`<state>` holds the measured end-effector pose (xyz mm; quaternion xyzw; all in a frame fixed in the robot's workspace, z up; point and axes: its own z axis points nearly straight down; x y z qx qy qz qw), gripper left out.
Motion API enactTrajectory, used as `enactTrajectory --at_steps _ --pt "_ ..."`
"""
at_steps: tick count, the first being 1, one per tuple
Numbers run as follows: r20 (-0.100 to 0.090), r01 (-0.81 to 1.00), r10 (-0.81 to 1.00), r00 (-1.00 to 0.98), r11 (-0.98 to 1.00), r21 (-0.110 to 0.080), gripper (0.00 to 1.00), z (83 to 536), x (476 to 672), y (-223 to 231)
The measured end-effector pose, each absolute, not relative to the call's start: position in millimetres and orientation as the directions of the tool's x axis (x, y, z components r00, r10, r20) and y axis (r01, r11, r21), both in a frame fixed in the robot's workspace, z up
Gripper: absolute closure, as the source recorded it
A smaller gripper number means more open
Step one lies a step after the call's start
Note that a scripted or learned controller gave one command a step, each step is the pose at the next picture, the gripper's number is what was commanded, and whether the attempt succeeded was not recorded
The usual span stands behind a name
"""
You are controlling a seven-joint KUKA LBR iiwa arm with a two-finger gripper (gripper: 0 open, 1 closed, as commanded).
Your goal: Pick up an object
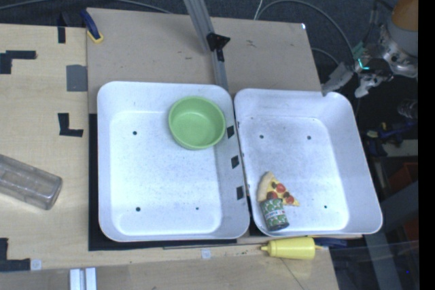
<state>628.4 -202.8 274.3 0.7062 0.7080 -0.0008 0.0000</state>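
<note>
A green bowl (pixel 197 121) stands upright at the back of the left bin (pixel 122 166). In the right bin (pixel 333 146), near its front left, a toy pizza slice (pixel 275 187) lies touching a small green can (pixel 275 214) on its side. My gripper (pixel 359 75) hangs off the bench beyond the right bin's far right corner, well away from all of these. It is small and partly blurred against the dark floor, and nothing is seen in it.
A yellow mustard bottle (pixel 293 248) lies on the bench just in front of the right bin. A clear plastic cylinder (pixel 27 181) lies at the far left. A grey metal post (pixel 197 3) slants over the back of the bench. Cables loop behind.
</note>
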Motion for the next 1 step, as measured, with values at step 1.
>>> enactTrajectory --at_steps 1 --pt "-0.001 1.000 1.000 -0.003 0.003 -0.002 0.00 274.3 628.4 -202.8"
